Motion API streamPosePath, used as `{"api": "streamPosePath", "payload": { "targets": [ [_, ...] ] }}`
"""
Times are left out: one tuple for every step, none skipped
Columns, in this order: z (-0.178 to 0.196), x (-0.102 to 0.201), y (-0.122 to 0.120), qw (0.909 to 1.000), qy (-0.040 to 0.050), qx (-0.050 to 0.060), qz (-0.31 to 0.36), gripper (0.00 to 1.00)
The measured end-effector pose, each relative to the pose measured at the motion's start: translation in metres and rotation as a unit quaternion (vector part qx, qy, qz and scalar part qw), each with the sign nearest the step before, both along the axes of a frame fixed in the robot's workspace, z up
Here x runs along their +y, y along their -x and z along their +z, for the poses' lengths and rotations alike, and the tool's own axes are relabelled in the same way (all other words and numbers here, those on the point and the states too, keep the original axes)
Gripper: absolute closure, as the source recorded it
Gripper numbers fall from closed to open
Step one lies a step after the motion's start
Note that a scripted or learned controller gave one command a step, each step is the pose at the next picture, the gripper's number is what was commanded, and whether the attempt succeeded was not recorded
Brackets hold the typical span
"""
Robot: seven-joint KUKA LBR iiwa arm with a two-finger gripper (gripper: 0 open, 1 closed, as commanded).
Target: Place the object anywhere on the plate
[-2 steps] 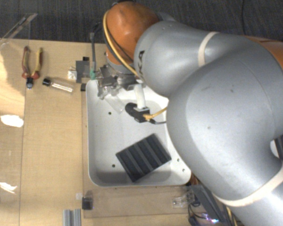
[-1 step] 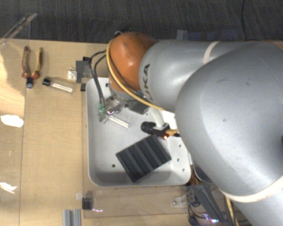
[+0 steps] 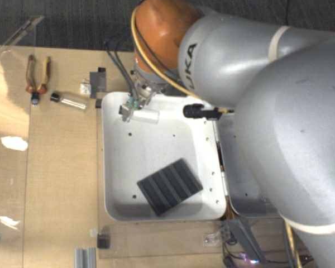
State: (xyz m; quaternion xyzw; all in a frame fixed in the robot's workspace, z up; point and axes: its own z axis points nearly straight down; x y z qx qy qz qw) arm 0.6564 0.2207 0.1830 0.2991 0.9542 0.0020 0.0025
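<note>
Near the back edge of the left bin (image 3: 114, 166), the gripper (image 3: 135, 102) hangs low over a small pale object (image 3: 144, 115) lying on the white floor; whether that object is between the fingertips or merely below them I cannot tell, and the state of the gripper itself is hidden by the wrist and cables. The plate (image 3: 170, 186), a dark ribbed slab, lies tilted toward the front of the same bin, well apart from the gripper. The main risk, as I judge it, is a missed or glancing grasp: the object sits close to the bin's rear wall, so the gripper may clip the wall or nudge the object into the corner. If it does lift, a weak pinch could drop it short of the plate, or it could slide off the ribbed surface. On the counter (image 3: 61, 177) to the left lie red-handled pliers (image 3: 37, 75), a small clear vial (image 3: 71, 100) and a dark block (image 3: 98, 81), all outside the bin and out of the path. Between object and plate the floor looks clear.
</note>
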Motion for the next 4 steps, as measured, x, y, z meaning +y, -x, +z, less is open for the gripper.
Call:
{"api": "streamPosePath", "payload": {
  "targets": [
    [0.02, 0.015, -0.002, 0.9876, 0.0003, -0.001, 0.157, 1.0],
    [0.097, 0.015, -0.006, 0.9902, 0.0, -0.002, 0.14, 1.0],
    [0.019, 0.015, -0.004, 0.9234, 0.0012, -0.002, 0.384, 1.0],
    [0.022, -0.024, -0.014, 0.9104, 0.0019, -0.003, 0.414, 1.0]
  ]
}}
